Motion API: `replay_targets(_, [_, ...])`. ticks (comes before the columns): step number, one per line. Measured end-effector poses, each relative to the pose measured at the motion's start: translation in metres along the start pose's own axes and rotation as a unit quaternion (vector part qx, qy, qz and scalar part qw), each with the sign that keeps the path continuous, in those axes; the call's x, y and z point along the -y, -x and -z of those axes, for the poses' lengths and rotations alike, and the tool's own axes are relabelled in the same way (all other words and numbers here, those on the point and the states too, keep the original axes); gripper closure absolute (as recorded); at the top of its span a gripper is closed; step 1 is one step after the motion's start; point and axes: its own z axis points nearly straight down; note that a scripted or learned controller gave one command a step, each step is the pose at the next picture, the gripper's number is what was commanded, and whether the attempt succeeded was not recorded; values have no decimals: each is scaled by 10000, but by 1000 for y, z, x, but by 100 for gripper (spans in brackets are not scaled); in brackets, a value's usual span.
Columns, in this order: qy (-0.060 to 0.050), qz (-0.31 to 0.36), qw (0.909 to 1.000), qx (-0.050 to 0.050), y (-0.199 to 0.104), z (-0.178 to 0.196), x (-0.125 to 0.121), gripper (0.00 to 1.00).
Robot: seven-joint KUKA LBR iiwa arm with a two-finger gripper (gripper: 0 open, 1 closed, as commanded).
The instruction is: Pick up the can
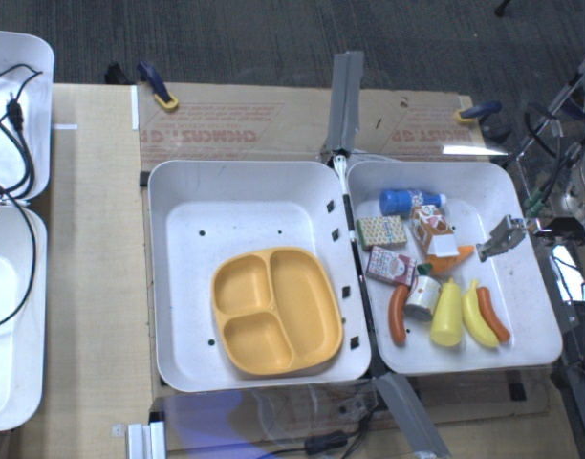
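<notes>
The can lies in the right bin, roughly at that bin's 7 o'clock, tipped on its side. It is wedged in: a hot dog touches it at its 8 o'clock, the yellow mustard bottle presses its 3 o'clock flank, and a pink carton sits just beside it at 11.

The gripper hangs over the bin's 3 o'clock edge, well apart from the can, with nothing between its fingers. I cannot tell from this angle how wide they stand.

Risks, as I judge them:
- Crowding. Fingers coming down either side of the can will likely land on the mustard bottle or hot dog, shoving them or closing on the wrong item.
- Round metal lying flat. If the closing axis runs along its length, it may roll or squirt out.
- Neighbours at 12 o'clock (orange carton) could snag the wrist on approach.

Appearance: short, silvery-grey body, pale label, dark green end facing 12 o'clock. Small; details soft.
</notes>
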Motion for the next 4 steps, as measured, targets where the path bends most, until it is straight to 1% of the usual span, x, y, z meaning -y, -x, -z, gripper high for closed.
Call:
replay_targets(1, [-8, -390, 9992, -5, -15, -123, -71, 0])
replay_targets(2, [57, -473, 9989, 6, -48, -187, -139, 0])
replay_targets(3, [80, -219, 9997, 9, -47, -188, -138, 0])
replay_targets(4, [80, -233, 9997, 27, -44, -178, -138, 100])
